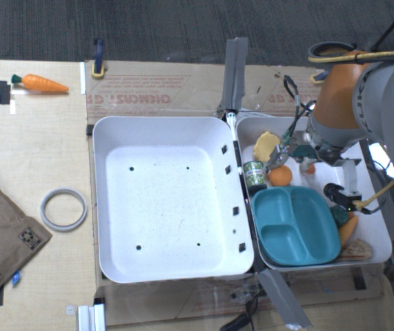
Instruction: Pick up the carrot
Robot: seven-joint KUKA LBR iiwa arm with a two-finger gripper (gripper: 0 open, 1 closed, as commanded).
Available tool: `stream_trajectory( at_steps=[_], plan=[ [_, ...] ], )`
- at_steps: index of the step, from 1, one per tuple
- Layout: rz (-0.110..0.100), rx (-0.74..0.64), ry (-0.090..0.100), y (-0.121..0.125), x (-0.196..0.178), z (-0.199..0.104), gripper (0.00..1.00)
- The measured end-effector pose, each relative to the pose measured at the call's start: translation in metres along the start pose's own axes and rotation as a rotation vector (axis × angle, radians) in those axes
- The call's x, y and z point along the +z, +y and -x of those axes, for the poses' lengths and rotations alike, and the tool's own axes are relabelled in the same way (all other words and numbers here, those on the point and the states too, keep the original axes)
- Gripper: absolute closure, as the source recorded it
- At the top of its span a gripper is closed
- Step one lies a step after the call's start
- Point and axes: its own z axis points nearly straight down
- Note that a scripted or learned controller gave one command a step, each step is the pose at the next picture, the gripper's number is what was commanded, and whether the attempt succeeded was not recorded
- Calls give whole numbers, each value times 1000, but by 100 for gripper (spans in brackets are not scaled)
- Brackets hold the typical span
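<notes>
From above we see two white bins: the left bin [165, 205] has open floor, the right bin [376, 219] is crowded. One carrot [348, 229] lies wedged between the teal tray [297, 226] and the right wall. The hand [290, 150] hovers over the bin's far end; we cannot tell its grip.

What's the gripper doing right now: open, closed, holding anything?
Gripper: cannot be told. It hangs low in the right bin, near the orange ball and the teal tray.
</notes>
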Motion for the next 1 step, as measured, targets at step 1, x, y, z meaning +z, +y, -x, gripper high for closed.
stream_trajectory(
  at_steps=[1],
  plan=[
    [-1, 2, 1, 0, -8, 0, 100]
  ],
)
